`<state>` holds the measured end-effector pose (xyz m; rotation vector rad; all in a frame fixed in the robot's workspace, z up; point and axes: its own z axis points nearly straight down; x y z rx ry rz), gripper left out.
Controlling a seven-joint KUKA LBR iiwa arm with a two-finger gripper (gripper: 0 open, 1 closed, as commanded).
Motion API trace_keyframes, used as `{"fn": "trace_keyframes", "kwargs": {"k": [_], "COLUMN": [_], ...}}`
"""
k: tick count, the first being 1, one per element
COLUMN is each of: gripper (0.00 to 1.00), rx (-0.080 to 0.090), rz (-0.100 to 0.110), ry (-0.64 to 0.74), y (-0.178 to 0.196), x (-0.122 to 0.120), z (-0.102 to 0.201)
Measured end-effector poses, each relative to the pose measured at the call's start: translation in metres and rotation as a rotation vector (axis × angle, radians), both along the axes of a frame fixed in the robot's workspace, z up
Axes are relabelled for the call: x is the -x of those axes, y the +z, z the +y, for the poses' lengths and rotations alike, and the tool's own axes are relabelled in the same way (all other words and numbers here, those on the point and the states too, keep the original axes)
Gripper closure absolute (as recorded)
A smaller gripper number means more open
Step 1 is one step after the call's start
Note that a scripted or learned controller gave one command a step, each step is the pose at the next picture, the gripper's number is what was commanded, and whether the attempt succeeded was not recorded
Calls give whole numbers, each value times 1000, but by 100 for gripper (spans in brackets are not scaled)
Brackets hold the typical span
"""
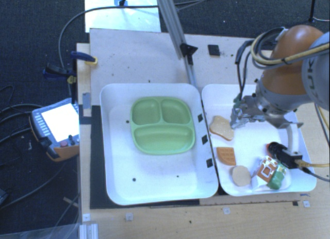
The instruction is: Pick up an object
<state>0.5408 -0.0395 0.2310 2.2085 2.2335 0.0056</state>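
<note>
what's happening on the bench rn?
The KUKA arm reaches in from the right, its gripper low over the right bin, just above a toast-shaped piece. Nothing visibly held. An orange square piece, a round tan piece and a small colourful box also lie in that bin. The left bin holds a green divided plate.

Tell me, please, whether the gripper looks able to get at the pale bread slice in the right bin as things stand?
Probably yes: the gripper hangs just beside the bread slice, which lies flat with nothing covering it.
</note>
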Motion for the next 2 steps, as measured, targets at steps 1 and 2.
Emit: {"fn": "trace_keyframes", "kwargs": {"k": [1,2], "gripper": [100,100], "rx": [0,0], "rz": [1,0], "ry": [-1,-1], "y": [8,3], "x": [-10,-30], "z": [48,96]}}
